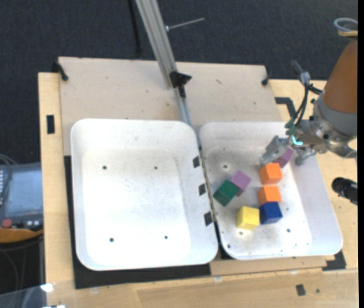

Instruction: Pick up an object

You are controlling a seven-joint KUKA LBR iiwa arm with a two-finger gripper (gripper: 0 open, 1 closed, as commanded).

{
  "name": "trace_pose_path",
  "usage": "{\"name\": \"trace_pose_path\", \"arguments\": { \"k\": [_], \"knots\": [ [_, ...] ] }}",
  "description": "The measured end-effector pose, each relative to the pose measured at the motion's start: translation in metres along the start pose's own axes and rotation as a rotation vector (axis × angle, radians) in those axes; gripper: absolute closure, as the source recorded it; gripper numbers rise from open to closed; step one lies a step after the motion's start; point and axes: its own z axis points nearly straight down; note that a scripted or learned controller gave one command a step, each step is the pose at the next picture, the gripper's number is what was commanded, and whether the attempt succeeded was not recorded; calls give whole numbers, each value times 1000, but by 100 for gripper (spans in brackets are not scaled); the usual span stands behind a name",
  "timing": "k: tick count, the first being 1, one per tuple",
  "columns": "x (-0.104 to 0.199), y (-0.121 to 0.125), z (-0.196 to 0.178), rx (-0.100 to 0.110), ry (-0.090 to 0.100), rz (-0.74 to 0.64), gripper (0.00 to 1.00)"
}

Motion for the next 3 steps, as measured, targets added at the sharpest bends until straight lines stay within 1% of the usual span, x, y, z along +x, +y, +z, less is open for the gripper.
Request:
{"name": "trace_pose_path", "arguments": {
  "k": [1,2,3],
  "knots": [
    [0,1,-2,-5,-1,1,0],
    [-4,9,45,0,-1,3,0],
    [1,13,90,0,-1,5,0]
  ]
}}
